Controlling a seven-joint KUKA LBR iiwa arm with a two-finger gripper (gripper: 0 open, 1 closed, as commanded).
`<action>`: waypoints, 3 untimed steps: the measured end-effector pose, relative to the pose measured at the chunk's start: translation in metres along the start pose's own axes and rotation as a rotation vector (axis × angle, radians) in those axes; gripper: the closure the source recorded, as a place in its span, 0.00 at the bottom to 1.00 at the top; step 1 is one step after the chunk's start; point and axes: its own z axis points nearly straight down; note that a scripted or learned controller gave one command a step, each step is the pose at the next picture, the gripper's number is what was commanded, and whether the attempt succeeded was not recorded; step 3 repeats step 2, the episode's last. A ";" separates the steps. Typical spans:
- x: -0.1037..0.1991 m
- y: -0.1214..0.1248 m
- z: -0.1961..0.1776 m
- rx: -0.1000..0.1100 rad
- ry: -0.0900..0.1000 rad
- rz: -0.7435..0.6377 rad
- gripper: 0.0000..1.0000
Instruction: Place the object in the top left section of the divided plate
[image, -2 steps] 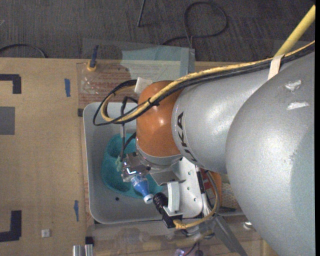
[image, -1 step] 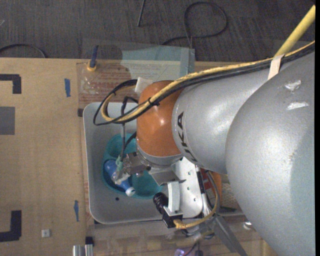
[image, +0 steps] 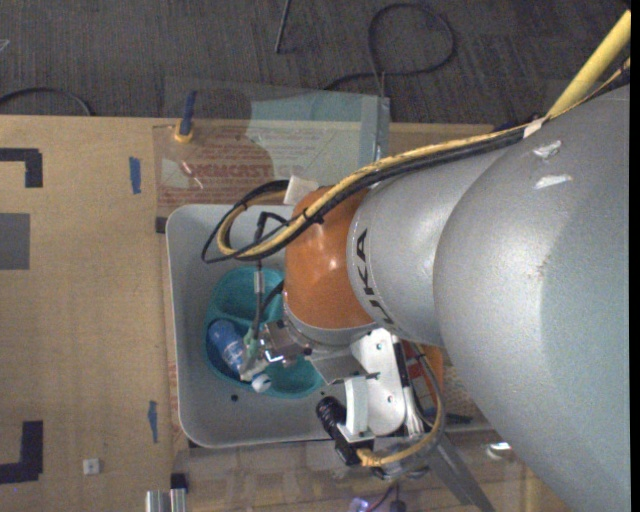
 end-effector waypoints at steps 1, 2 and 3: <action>0.004 0.034 -0.007 -0.004 -0.001 0.163 0.00; 0.023 0.014 0.051 -0.028 0.017 0.452 0.00; 0.023 0.014 0.051 -0.028 0.017 0.452 0.00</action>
